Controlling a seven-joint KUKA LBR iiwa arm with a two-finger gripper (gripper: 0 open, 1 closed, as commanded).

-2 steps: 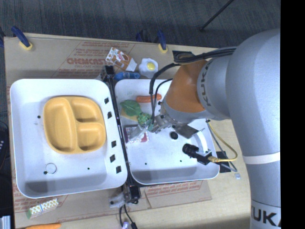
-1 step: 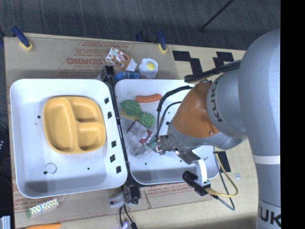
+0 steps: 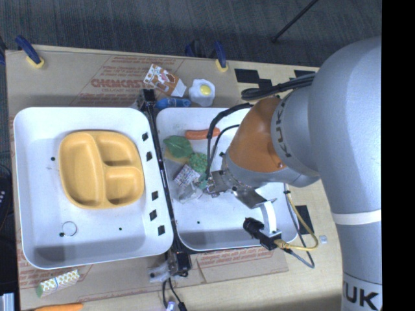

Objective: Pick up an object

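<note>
Clutter in right bin [image 3: 194, 238]: green leafy item [image 3: 177, 147], orange carrot-like piece [image 3: 201, 134] behind it, clear crumpled packet [image 3: 186, 179] just below the green one. Hand [image 3: 211, 185] down at the packet's right edge, touching or just beside, can't tell which; finger state can't tell, hidden under the wrist. Left bin [image 3: 32, 173] holds yellow divided tray [image 3: 101, 168]. On table [image 3: 78, 70] beyond the bins: small carton [image 3: 159, 78], yellow-white object [image 3: 202, 91].
</note>
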